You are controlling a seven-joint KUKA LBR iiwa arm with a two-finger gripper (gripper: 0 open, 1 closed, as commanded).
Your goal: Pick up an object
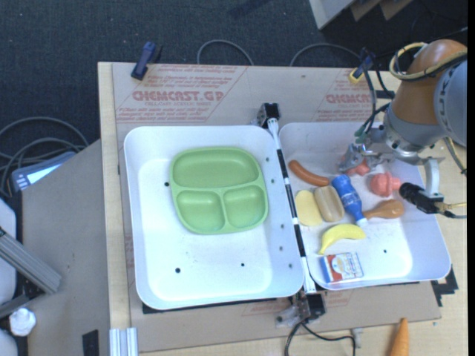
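Gripper (359, 156) sits low over the far part of the right bin (423, 262), beside a pink toy (384, 184) and above the blue bottle (346, 196); whether its claw is spread or closed cannot be determined.

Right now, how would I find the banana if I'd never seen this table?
Look at the right-hand white bin, the one crowded with toy food, not the bin holding the green tray. Go toward its near edge, just above the small red and white carton. The banana is the one curved, bright yellow piece there, brighter than the pale yellow block up and left of it.
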